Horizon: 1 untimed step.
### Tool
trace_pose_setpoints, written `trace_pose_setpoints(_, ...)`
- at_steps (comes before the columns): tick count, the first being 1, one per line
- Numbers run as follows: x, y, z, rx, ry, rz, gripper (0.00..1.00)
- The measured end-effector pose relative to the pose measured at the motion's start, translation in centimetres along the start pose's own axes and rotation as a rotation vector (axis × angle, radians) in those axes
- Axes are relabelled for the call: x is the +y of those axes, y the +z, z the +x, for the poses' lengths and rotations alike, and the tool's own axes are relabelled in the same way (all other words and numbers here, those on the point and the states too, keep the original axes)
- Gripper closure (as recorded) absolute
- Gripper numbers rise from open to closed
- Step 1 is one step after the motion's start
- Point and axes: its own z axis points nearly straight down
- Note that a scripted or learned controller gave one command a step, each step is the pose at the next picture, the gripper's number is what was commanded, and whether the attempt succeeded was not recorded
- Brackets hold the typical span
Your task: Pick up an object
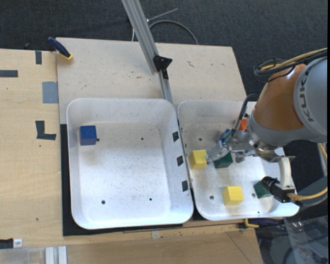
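Two white bins sit on a plywood bench. Left bin [77,202] holds a blue cube [88,135]. Right bin [201,114] holds two yellow cubes [198,158] [233,194] and green blocks [224,160] [261,188]. "KU" reads on the grey arm [311,100], whose gripper [220,154] hangs over one green block; its grip cannot be judged.

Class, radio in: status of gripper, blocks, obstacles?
Gripper low in right bin, at green block; grasp unconfirmed. Yellow block alongside, crowding. Blue block alone in left bin.
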Motion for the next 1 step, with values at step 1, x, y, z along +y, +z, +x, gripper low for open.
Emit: trace_pose_setpoints(1,-0.29,6.43,0.40,0.001,-0.001,0.000,0.00)
